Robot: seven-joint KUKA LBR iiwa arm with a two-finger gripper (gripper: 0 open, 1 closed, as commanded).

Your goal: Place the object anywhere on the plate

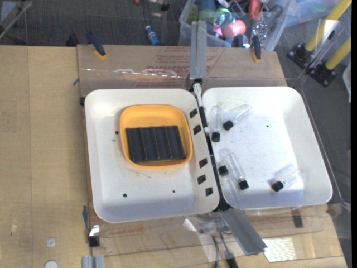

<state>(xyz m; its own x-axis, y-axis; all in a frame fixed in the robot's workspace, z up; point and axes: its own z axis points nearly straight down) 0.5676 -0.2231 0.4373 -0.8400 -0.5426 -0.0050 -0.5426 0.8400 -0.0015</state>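
Dark ribbed object already on the plate

The ribbed block (155, 144) lies flat in the orange plate (129, 118), long axis running 9 to 3 o'clock, in the left bin (106, 194); finger state unknowable.

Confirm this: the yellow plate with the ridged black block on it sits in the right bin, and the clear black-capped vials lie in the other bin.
Not quite. The camera view shows the yellow plate, with the black ridged block on it, in the left bin, not the right. The clear black-capped vials lie in the right bin.
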